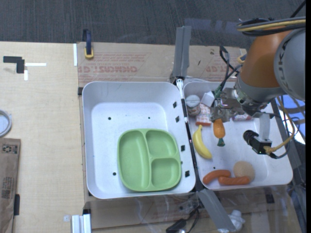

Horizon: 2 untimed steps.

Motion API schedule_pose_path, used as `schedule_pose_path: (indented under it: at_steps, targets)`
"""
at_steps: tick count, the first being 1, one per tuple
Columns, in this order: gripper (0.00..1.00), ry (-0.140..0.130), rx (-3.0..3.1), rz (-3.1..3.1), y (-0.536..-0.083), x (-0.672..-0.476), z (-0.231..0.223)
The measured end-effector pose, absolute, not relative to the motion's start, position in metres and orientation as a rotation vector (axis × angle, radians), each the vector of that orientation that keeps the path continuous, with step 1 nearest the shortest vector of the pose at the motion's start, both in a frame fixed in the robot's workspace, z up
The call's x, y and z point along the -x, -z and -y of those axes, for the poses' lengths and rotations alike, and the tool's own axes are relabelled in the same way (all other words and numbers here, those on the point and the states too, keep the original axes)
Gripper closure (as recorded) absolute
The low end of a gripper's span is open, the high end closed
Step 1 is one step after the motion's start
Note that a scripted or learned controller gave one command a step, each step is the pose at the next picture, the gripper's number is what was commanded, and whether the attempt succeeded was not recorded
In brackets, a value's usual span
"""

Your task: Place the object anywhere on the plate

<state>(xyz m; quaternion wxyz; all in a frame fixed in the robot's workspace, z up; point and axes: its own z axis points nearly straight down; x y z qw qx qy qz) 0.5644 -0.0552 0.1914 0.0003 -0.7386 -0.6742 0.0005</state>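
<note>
Two toy sausages (226, 178) and a round bun (243, 169) lie at the right bin's (282, 176) near edge, a banana (201, 143) just left. Above, the gripper (219, 121) pinches a toy carrot (219, 131) between its fingers, hanging upright over that bin. Beside it, the green divided plate (148, 159) rests in the left bin (97, 130).

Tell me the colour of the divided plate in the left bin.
Light green plate, clearest in the camera view.
</note>
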Motion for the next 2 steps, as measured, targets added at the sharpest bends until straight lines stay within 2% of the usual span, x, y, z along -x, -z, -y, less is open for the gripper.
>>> schedule_pose_path:
  at_steps: [1,2]
  targets:
    - [1.0,-0.007,2.46,1.949,-0.1904,-0.5133,-0.0332]
    - [0.0,-0.007,2.46,1.949,-0.1905,-0.5133,-0.033]
